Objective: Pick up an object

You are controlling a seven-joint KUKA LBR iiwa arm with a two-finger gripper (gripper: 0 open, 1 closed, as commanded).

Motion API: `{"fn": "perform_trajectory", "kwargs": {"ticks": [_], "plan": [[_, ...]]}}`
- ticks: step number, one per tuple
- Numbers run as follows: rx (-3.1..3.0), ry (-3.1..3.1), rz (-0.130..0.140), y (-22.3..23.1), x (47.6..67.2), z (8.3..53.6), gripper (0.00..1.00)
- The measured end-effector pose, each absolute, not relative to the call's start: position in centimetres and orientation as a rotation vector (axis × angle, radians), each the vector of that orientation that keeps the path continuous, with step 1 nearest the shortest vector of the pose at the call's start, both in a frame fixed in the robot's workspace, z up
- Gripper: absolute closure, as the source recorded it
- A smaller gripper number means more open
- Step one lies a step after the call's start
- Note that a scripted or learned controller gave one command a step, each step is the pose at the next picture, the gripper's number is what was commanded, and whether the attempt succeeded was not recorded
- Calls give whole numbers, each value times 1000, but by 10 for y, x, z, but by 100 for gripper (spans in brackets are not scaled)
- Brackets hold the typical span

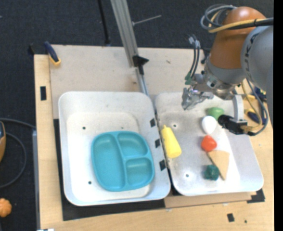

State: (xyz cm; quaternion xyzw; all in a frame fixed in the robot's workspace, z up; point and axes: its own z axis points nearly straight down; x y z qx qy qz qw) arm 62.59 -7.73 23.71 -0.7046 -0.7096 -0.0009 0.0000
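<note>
Scattered across the right bin [247, 177]: yellow block [171, 142] at the left wall, white egg [209, 124], red ball [208, 143], tan wedge [221, 161], dark green piece [211, 172], green object [214, 112]. Poised above the bin's far end, holding nothing: tool [193, 98], spread or pressed impossible to tell. In the left bin [74, 109] on the desk [93, 66]: teal divided plate [123, 160].

My grey arm with its orange band [230, 42] reaches in from the right, wrist bent downward. My two-finger metal gripper [189, 100] hangs at the end, pointing down and a little leftward, nothing visible between its fingertips. Cables loop around my wrist.
</note>
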Motion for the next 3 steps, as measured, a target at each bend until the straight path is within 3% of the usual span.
{"fn": "perform_trajectory", "kwargs": {"ticks": [1,3], "plan": [[-2214,-2228,-2,-32,618,235,100],[-2211,-2231,-4,63,581,247,100]]}}
